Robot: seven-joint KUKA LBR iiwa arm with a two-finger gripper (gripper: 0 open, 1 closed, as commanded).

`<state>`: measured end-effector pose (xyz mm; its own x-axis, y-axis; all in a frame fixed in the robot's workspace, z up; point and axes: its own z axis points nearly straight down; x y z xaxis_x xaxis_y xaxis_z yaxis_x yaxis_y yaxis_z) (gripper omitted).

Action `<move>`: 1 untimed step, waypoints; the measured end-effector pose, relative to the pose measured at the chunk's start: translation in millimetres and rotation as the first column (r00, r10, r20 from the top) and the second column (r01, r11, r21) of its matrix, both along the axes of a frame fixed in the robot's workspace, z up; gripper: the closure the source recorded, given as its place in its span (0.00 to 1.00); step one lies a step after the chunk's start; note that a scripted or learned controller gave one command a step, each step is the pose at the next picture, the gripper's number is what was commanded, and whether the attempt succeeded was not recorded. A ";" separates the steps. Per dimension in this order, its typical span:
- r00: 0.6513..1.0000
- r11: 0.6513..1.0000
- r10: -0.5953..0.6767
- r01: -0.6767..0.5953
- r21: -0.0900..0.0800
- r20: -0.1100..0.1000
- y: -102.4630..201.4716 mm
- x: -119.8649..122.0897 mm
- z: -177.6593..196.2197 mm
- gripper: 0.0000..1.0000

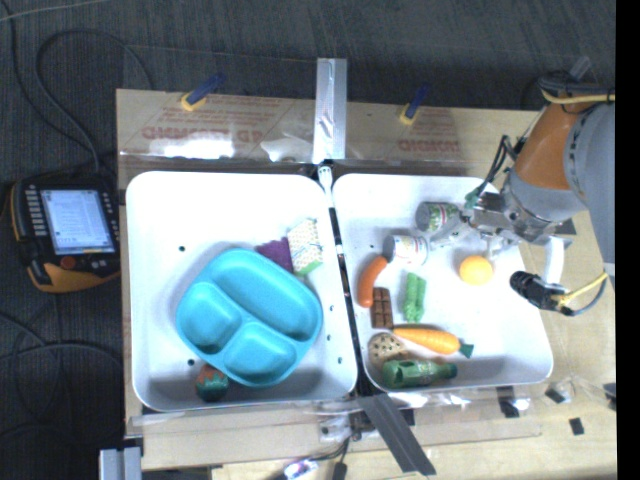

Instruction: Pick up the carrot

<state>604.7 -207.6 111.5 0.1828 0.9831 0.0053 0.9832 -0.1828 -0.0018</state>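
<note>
Worktop (230, 118) carries two shallow white bins side by side.

Right bin (530, 353): the carrot (432, 339) lies on its side near the bin's front edge, orange body, green end pointing toward the right wall. It touches a brown speckled item (381, 348) at its left end and lies just behind a dark green item (418, 372) at the front wall. A brown block (382, 306) and a small green item (413, 296) lie just behind the carrot. An orange-red item (371, 279) lies beside the bin's left wall. A white cup (407, 248) and a tin can (439, 215) lie toward the back. A yellow ball (476, 269) lies right of centre.

Gripper (480, 216): located over the back right part of the right bin, next to the can, well apart from the carrot. Whether the fingers are apart or together cannot be told. Nothing is seen held.

Left bin (160, 208): a blue divided tray (250, 314) lies tilted at centre. A purple item (277, 255) and a pale mesh item (304, 243) lie behind it.
</note>
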 end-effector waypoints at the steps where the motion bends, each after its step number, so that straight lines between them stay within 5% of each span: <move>1: 1.000 1.000 0.014 -0.014 -0.007 -0.002 12.8 -53.7 51.2 0.00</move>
